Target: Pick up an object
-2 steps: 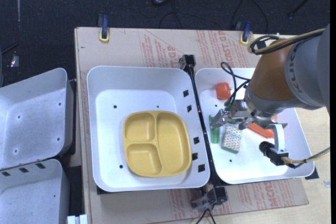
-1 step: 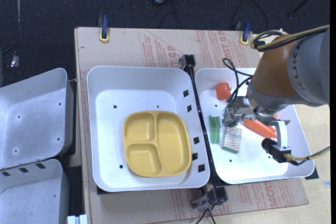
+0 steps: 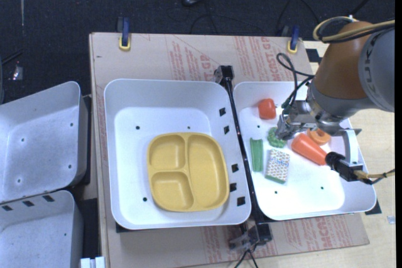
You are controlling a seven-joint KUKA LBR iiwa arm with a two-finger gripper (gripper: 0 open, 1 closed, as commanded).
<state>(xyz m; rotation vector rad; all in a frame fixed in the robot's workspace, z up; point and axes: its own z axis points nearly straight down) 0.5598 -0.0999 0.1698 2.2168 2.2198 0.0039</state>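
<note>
Arm reaches in over the right bin point(image 3: 358, 201). End effector point(image 3: 284, 130) sits low among the small items near the bin's middle; whether it is spread or closed, and whether it has anything, I cannot tell from this slant, as the wrist hides it.

Nearest candidate: a small green object point(image 3: 276, 137), just under and touching or nearly touching the end effector's tip. Just beyond it, toward the bin's front edge, a speckled block point(image 3: 277, 166). To the far side from the arm, a green stick point(image 3: 257, 154) lies close to the divider. Behind the end effector, toward the bin's back wall, an orange-red piece point(image 3: 267, 108). On the arm's side, an orange cone point(image 3: 309, 146), partly under the wrist.

Left bin point(image 3: 119, 135) holds a yellow divided tray point(image 3: 187, 171), well apart.

Judgement: the green object looks like the target. To do it well, centre over it, descend straight, close fully before lifting. Crowding is the risk: the speckled block and cone sit close enough to be nudged.
</note>
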